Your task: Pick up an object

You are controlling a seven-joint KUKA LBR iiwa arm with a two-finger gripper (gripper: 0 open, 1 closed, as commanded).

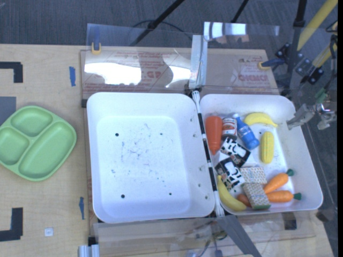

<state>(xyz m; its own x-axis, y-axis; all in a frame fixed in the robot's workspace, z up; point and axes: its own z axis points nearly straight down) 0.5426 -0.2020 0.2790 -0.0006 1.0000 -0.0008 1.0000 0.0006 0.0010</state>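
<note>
I see the gripper (pixel 315 115) at the right bin (pixel 308 159) rim; can't tell its opening, nothing visibly held. Yellow corn (pixel 266 146) lies inside, nearest that rim. I'd descend vertically, avoid the banana (pixel 259 119).

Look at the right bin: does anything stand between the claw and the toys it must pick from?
Nothing visible does. The claw sits at the right bin's right rim, with the corn cob and banana lying open nearby.
</note>
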